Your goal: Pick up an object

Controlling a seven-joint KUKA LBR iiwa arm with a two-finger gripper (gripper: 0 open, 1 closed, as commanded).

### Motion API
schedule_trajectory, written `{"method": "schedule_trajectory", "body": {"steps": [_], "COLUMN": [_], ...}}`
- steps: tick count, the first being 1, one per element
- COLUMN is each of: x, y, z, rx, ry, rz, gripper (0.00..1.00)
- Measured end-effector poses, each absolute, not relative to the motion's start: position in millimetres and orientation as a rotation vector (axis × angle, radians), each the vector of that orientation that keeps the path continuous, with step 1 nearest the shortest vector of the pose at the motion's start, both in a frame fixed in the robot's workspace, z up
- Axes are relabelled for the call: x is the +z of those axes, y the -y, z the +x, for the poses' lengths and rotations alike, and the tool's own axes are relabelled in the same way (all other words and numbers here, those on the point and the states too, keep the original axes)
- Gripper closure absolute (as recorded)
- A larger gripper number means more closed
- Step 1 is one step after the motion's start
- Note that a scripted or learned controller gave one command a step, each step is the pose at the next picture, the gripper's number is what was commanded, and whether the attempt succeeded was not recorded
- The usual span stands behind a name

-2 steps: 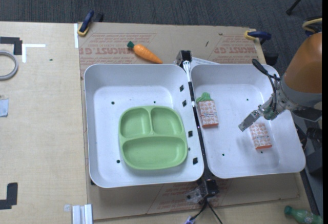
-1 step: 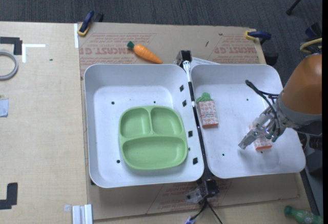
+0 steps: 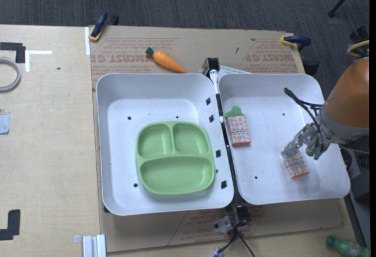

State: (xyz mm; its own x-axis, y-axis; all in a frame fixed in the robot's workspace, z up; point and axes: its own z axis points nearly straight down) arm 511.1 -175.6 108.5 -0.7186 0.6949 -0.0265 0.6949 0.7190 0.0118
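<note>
My gripper [image 3: 298,149] reaches into the right bin [image 3: 264,182] from the right, low over its right side. Just below its fingertips lies a small packet with a red end [image 3: 295,166], flat on the bin floor and touching or nearly touching the fingers. A second packet, pink-patterned with a green top [image 3: 237,127], lies near the left wall of the same bin. The view does not show a thing held between the fingers.
The left bin [image 3: 117,103] holds a green divided plate [image 3: 174,157]. A toy carrot [image 3: 166,60] lies on the cardboard behind the bins. Clamps sit at the cardboard's back corners [image 3: 98,26]. A black cable [image 3: 299,103] runs over the right bin near the wrist.
</note>
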Motion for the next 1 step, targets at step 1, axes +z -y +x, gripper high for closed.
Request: {"method": "schedule_trajectory", "body": {"steps": [1], "x": [200.3], "y": [107.8], "z": [489.1], "rx": [0.001], "ry": [-2.991], "rz": [0.950], "gripper": [1.00]}}
